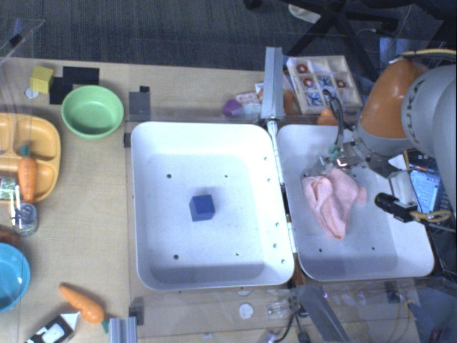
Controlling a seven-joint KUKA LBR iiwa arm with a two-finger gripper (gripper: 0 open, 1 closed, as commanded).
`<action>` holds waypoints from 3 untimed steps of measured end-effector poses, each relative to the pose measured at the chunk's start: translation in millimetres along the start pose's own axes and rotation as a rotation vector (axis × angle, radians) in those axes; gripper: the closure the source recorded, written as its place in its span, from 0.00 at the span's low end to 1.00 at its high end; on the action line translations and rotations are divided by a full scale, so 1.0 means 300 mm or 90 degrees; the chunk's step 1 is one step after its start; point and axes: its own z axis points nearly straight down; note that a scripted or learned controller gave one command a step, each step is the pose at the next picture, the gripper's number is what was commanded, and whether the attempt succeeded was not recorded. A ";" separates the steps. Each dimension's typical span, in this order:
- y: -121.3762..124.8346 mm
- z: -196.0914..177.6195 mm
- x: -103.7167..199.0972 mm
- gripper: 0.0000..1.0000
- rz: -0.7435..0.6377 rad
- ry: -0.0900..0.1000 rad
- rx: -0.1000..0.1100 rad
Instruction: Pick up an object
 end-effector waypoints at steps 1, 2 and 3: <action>-0.127 -0.005 0.114 0.00 -0.014 0.000 -0.002; -0.321 -0.011 0.183 0.00 -0.121 -0.002 -0.006; -0.311 -0.050 0.179 1.00 -0.120 -0.004 -0.011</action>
